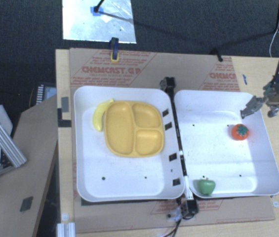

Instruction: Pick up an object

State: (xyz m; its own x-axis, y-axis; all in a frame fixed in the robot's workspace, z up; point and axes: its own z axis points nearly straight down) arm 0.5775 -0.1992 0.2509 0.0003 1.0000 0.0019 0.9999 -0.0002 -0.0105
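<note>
Fingers [260, 107] apart, prob. above tomato [239, 132] in rt bin [218, 102].

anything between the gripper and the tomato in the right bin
No. In the camera view the gripper hangs over the right bin's far right corner, and only bare white bin floor separates it from the tomato.
</note>
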